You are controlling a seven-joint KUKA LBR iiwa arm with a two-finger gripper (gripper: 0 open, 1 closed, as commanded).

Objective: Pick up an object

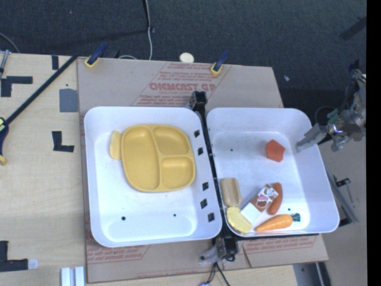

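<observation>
The orange block (274,151) lies in the right bin (309,177), left of the jaws (309,139) at that bin's right rim; I cannot tell their state. A carrot (275,222) lies near the front edge. The cardboard's red print is unreadable

I see a yellow tray (158,158) in the left white bin (98,177). Right of it sit a red block (274,151) and an orange carrot (274,223).

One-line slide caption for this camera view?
Gripper at the right bin rim; orange block and carrot inside, yellow tray left.
</observation>
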